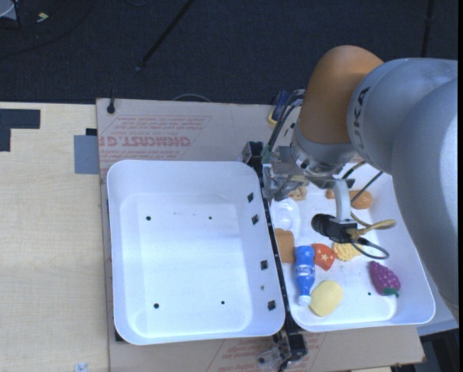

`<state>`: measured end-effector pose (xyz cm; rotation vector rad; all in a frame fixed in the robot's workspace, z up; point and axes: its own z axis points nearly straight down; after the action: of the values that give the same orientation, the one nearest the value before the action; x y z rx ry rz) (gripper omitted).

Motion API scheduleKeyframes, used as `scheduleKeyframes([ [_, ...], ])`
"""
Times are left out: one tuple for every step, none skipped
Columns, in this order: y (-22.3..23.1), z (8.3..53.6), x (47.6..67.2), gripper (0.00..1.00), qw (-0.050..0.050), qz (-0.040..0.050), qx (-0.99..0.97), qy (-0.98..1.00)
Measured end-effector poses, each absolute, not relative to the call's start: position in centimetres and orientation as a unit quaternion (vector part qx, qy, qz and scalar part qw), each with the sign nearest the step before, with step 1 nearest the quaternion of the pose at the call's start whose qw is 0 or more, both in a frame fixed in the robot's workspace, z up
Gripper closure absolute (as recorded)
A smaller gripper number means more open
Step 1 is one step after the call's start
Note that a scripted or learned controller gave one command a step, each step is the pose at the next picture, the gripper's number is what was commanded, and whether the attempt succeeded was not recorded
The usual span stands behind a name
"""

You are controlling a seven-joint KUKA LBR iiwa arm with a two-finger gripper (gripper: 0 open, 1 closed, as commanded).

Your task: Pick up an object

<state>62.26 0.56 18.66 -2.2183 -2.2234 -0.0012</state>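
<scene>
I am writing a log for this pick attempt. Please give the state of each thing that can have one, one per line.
pincer: low over the right bin's upper left corner
blue bottle: lying down, white cap toward the near rim
yellow lemon: resting loose beside the bottle
purple grapes: resting loose
left bin: level

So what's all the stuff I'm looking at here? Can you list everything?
left bin: one, white, left half of the bench
right bin: one, white, beside the left bin, holding the toys
bottle: one, blue with white ends, right bin's left side
lemon: one, yellow, right bin's near edge
grapes: one bunch, purple, right bin's right side
red piece: one, red, middle of right bin
orange block: one, orange, beside the bottle
cardboard sheet: one, tan, under the bins
arm: one, grey with orange band, from the right
end effector: one, dark metal, over right bin's far left corner
</scene>
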Motion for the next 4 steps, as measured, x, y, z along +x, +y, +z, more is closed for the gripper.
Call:
scheduleKeyframes([
  [0.9, 18.7, 64.4, 1.0, 0.0, 0.0, -0.706, -0.708],
  [-5.9, 18.7, 60.6, 1.0, 0.001, 0.0028, -0.71, -0.705],
  [-5.6, 18.7, 58.9, 1.0, 0.002, 0.0017, -0.708, -0.706],
  [-3.4, 39.5, 64.7, 1.0, -0.007, -0.0063, -0.706, -0.708],
])
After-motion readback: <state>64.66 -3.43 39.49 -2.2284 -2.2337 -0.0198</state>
